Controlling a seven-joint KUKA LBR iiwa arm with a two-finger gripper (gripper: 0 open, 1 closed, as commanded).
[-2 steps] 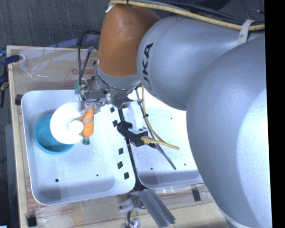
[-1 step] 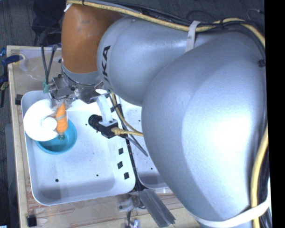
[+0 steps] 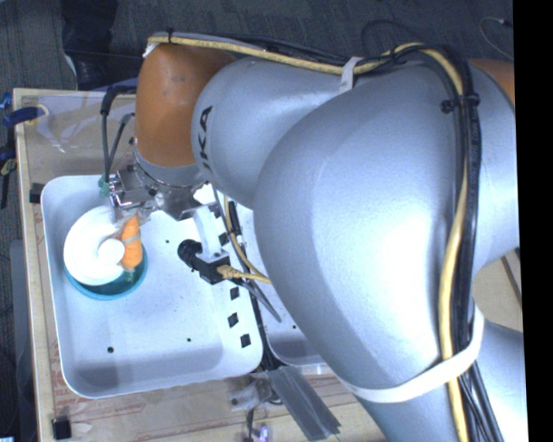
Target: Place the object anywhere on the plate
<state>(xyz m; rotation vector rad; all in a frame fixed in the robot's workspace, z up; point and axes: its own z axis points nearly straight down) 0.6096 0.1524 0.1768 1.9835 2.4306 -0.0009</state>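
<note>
Large grey arm (image 3: 367,230) foremost, orange band (image 3: 168,101) above wrist, gripper (image 3: 129,204) low over left white bin (image 3: 145,356), finger state not discernible, small elongated orange object (image 3: 131,243), glossy, rounded ends, lying on right part of white blue-rimmed plate (image 3: 89,254), directly beneath gripper.

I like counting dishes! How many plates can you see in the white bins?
1. The blue-rimmed white plate sits at the left end of the left bin, with an orange object on its right edge. The big arm may hide others.
</note>
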